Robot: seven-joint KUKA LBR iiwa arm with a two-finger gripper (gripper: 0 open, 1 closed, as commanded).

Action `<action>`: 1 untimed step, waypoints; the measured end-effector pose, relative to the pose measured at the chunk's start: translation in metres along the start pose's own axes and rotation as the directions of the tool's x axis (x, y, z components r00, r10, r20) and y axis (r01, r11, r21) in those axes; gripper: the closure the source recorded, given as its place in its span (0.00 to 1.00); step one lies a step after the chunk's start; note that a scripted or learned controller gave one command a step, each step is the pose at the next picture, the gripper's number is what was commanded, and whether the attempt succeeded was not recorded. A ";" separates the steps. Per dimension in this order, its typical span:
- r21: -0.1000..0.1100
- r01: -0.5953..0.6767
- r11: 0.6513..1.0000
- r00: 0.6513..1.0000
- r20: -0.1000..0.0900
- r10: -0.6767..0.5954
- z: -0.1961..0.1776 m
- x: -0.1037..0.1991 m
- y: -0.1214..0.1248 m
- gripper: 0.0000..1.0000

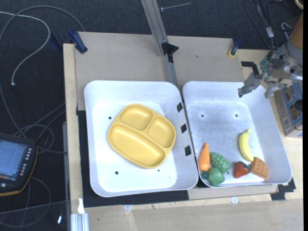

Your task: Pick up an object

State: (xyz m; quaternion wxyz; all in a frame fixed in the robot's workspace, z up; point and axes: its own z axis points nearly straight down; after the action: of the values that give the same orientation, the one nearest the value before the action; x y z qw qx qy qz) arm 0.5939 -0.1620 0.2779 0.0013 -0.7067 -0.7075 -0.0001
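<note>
A plywood bench [125, 52] is carrying two shallow white bins side by side, their inner rims touching: the left bin [96, 129] and the right bin [269, 114]. Blue clamps [77, 41] are gripping the bench's far edge, and a metal rail [159, 28] is crossing it.

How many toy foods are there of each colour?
Yellow: 1, banana
Orange: 2, carrot, waffle
Green: 2, grapes, pepper
Red: 1, strawberry
Total: 6
</note>
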 end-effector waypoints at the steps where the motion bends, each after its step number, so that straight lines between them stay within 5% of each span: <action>1: 0.000 0.001 1.000 1.000 0.000 -0.001 0.000 0.000 0.000 0.00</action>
State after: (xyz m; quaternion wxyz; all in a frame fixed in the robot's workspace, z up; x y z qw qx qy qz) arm 0.5939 -0.1620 0.2779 0.0012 -0.7065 -0.7077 0.0001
